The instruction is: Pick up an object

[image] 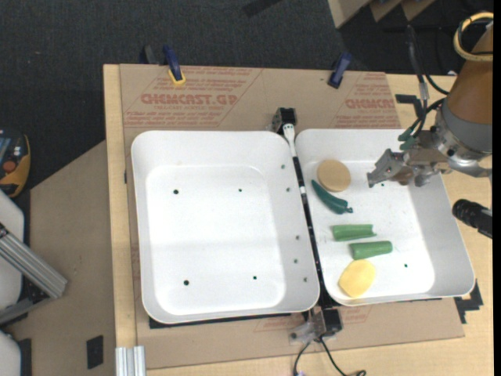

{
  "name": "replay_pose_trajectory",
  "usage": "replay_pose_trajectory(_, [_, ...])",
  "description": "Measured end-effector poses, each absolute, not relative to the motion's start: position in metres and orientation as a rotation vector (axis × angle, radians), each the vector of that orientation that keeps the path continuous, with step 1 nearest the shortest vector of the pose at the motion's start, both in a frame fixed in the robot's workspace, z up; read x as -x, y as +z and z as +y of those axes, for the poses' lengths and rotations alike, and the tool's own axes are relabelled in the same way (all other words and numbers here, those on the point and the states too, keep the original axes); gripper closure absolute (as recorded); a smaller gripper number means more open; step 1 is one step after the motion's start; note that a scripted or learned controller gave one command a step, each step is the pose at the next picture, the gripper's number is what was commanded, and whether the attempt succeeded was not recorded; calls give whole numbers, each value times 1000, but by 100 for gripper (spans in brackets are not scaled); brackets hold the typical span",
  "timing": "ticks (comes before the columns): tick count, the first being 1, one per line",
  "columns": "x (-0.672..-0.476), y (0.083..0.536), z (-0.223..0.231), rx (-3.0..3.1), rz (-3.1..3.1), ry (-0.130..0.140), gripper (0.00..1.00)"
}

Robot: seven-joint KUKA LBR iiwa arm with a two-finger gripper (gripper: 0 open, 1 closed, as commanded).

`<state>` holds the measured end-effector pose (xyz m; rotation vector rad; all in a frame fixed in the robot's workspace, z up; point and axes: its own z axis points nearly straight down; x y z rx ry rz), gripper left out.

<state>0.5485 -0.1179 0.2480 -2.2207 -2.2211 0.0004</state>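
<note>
Gripper (389,172) over right bin's (438,284) far edge; jaw state unclear.

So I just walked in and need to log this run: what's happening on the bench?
The arm's gripper hangs over the right bin, near its far side. In that bin lie a tan disc, a dark green curved piece, two green cylinders and a yellow piece. Nothing is visibly gripped.
</note>
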Motion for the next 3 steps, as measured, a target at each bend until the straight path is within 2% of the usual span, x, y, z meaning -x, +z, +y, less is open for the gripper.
replay_pose_trajectory(1, [-625, 393, -165, 2235, -2238, -14, 0])
replay_pose_trajectory(2, [-562, 480, -229, 2241, -2224, -5, 0])
replay_pose_trajectory(3, [-566, 484, -224, 2228, -2229, -2, 100])
